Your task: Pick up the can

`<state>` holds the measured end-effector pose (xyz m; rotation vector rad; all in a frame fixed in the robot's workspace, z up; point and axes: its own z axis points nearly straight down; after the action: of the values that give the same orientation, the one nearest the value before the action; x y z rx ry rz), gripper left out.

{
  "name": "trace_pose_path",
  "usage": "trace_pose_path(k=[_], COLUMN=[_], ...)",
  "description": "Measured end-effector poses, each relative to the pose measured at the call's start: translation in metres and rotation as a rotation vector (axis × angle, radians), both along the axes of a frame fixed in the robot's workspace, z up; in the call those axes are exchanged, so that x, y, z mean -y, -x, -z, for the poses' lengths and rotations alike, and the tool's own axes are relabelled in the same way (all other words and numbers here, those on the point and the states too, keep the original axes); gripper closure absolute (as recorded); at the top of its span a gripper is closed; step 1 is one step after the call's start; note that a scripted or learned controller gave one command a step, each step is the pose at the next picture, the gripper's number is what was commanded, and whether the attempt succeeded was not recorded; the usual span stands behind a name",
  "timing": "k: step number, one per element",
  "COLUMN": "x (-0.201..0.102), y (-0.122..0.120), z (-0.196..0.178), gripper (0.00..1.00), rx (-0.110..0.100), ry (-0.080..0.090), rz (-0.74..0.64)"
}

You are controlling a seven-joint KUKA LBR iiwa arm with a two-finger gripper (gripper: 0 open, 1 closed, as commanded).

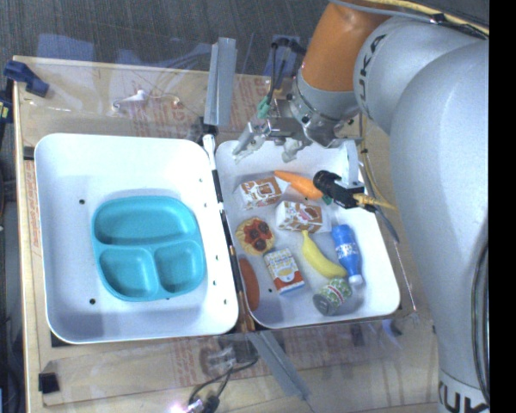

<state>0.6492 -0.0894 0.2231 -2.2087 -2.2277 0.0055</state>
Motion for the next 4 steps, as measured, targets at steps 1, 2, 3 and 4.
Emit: trace_pose_path(k=[1,2,3,4], x=[0.019,0.022,0.019,0.019], y=[0.032,-0.016,-0.020,-0.019], z=[0.101,0.114,0.099,0.100], gripper=[0.00,0.00,1.00,0.00], rx=[0.020,0.030,0.042,0.039], ry=[0.004,0.008,0.007,0.007], rz=[-0.118,-0.186,-0.192,-0.192])
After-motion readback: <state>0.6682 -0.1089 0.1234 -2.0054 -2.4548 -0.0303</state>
